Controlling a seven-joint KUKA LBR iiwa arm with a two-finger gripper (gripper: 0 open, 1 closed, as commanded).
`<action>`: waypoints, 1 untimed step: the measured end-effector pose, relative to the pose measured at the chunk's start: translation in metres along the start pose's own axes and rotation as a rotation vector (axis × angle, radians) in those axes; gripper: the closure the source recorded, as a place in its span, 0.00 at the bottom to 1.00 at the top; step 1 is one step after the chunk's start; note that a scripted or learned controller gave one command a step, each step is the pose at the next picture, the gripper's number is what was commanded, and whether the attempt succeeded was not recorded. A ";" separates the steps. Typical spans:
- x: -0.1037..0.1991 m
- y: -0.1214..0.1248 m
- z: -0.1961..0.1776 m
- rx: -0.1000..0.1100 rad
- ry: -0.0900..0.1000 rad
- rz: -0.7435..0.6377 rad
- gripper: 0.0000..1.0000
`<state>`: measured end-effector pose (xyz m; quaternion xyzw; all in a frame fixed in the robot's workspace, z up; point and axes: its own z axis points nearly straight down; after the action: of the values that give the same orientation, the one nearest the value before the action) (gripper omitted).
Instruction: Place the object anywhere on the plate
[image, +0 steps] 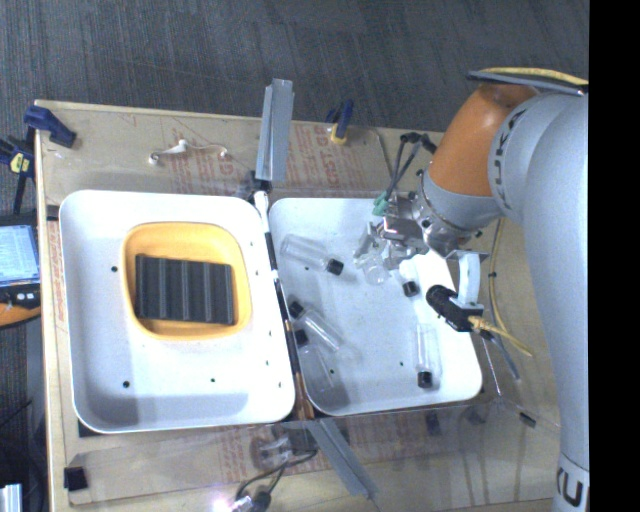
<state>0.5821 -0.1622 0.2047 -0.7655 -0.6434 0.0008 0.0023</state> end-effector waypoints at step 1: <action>0.051 0.010 -0.061 -0.003 -0.002 -0.205 1.00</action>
<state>0.6013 -0.1134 0.2654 -0.6957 -0.7183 0.0003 0.0004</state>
